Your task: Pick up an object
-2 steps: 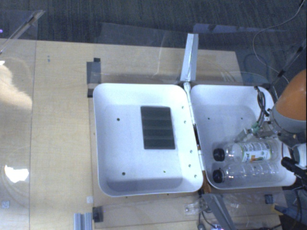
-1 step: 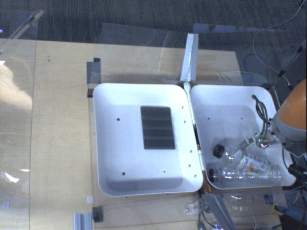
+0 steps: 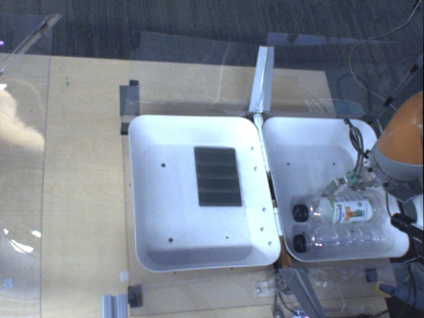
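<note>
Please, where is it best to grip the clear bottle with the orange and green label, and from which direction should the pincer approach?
Probably from above, across the labelled bottle at its label. It lies on its side in the right bin, cap toward the left bin, so the round body is the widest part offered. A second bottle lies close alongside, leaving little room there.

Two white bins sit side by side on the bench: the left bin (image 3: 152, 197) and the right bin (image 3: 298, 144).

The left bin holds one dark ribbed pad (image 3: 217, 176).

The right bin holds two clear plastic bottles, both lying on their sides with black caps pointing left. The far bottle (image 3: 338, 211) has a label with orange and green on it; the near bottle (image 3: 338, 241) looks plain.

One arm (image 3: 401, 144) reaches in from the right, over the right bin.
</note>
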